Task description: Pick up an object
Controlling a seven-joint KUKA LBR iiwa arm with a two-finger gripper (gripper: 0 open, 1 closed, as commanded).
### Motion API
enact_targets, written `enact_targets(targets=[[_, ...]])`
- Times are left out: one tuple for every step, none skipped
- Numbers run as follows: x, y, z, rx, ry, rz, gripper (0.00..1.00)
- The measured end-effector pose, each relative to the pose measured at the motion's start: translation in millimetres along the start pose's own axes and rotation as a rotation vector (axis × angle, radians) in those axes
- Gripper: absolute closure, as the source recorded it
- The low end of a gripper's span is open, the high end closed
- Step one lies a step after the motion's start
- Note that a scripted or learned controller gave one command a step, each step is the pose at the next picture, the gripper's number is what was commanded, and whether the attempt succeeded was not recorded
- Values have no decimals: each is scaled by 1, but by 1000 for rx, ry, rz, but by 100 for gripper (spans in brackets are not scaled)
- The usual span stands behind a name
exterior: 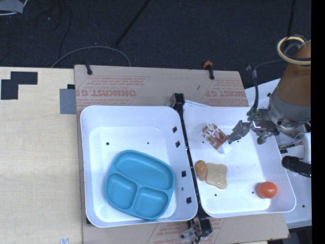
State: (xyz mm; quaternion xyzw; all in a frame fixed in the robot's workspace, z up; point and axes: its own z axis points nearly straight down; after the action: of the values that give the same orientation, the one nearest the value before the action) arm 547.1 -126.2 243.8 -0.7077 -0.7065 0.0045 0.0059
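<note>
1. Two white bins sit side by side on a cardboard sheet: the left bin (pixel 94 136) and the right bin (pixel 264 161).
2. The left bin holds one thing: a blue tray (pixel 138 183) with three compartments, lying flat toward the near side.
3. The right bin holds four things.
4. One is a small brown-and-white packet (pixel 214 135), in the far-left part of the bin.
5. One is a small orange-brown lump (pixel 201 170), near the divider between the bins.
6. One is a tan slice like toast (pixel 217 175), touching the lump on its right.
7. One is an orange ball (pixel 266 189), near the front right corner, well apart from the rest.
8. One arm (pixel 294 93) reaches in from the right, its orange band above the grey wrist.
9. Its gripper (pixel 234 134) is over the right bin's far side, just right of the packet.
10. One dark finger (pixel 238 131) slants down toward the packet; whether the fingers are spread or closed cannot be told, and nothing is seen between them.
11. Whether the finger touches the packet cannot be told.
12. Two clamps (pixel 208 65) pin the sheet's far edge, one orange-tipped and one dark.
</note>
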Motion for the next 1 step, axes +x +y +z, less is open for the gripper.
enact_targets(targets=[[0, 2, -7, -13, -2, -2, 0]])
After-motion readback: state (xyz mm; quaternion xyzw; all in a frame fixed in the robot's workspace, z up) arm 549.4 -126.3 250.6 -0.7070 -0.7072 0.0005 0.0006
